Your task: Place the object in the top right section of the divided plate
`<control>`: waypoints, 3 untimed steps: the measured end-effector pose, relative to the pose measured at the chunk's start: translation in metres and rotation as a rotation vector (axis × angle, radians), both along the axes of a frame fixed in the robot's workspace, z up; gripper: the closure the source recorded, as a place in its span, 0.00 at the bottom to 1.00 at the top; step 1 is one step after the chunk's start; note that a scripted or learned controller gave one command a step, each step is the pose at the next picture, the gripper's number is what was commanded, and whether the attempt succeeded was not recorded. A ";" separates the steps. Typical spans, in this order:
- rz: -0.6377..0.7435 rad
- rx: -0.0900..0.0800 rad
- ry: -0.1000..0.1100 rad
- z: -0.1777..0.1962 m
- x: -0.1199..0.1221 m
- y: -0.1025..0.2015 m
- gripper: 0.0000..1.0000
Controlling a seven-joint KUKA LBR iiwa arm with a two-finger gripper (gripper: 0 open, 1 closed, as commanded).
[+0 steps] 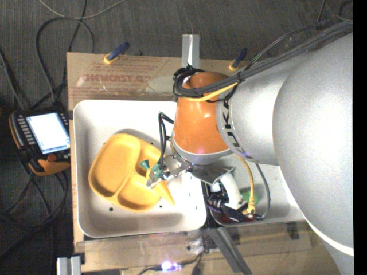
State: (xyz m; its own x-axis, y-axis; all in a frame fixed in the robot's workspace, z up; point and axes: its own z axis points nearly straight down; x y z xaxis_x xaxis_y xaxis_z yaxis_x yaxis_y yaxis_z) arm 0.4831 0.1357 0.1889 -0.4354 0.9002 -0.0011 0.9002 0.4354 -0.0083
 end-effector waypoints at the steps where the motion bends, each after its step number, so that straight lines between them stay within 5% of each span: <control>1: 0.043 0.000 0.000 -0.008 0.011 -0.037 1.00; 2: 0.035 0.003 0.000 0.013 0.000 0.015 1.00; 3: -0.053 -0.002 0.000 -0.023 0.013 -0.007 1.00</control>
